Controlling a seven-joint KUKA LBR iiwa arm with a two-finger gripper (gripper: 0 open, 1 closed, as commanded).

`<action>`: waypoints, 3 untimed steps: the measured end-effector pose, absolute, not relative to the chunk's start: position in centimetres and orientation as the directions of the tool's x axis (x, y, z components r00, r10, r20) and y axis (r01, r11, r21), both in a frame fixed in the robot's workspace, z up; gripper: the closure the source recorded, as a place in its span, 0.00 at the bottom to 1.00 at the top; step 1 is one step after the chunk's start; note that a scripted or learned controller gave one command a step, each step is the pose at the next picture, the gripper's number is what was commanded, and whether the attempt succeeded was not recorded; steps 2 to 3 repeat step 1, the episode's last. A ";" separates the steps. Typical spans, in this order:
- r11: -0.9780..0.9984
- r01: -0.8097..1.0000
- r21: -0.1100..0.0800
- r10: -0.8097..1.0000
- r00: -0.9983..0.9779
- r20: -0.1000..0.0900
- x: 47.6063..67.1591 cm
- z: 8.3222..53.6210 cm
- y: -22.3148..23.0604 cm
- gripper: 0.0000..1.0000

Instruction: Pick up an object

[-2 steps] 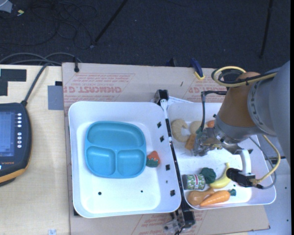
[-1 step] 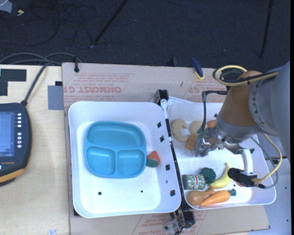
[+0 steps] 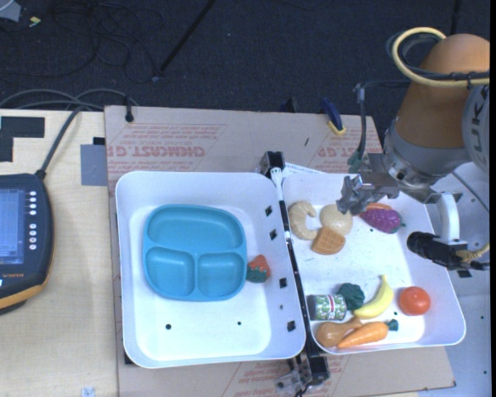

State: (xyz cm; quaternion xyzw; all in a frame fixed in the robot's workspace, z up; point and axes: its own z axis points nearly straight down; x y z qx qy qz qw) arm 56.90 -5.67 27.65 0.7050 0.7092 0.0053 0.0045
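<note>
Arm: my grey arm (image 3: 434, 126), orange band above the wrist, reaches in from the right over the right-hand bin (image 3: 446, 321).
Gripper: my gripper (image 3: 353, 198) hangs low over the upper part of that bin, just above and beside a pale round toy (image 3: 337, 220); whether it touches the toy, I cannot tell.
Fingers: I cannot tell from this angle how they stand, and I see nothing between them.
Nearest objects: a cream croissant (image 3: 302, 218) lies left of the round toy, a tan waffle-like wedge (image 3: 329, 241) just below it, a purple eggplant-like toy (image 3: 382, 218) to its right.
Lower right bin: a small can (image 3: 326, 307), a dark green piece (image 3: 350, 294), a yellow banana (image 3: 374, 299), a red tomato (image 3: 413, 301), an orange carrot (image 3: 365, 333) and a tan pear-shaped piece (image 3: 332, 333) crowd the near end.
Left bin: the second white bin (image 3: 140, 337) bears a blue divided plate (image 3: 195, 251); a small red strawberry-like toy (image 3: 258, 267) sits just beside the plate's right edge.
Surroundings: both bins rest on a cardboard sheet (image 3: 198, 143); a handheld control pendant (image 3: 12, 238) lies at the far left of the bench.
</note>
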 end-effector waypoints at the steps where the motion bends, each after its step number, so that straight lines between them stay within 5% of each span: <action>1: 0.009 1.000 0.006 1.000 -0.009 0.004 52.1 37.2 1.7 1.00; 3: 0.009 1.000 0.006 1.000 -0.009 0.004 52.1 37.2 1.7 1.00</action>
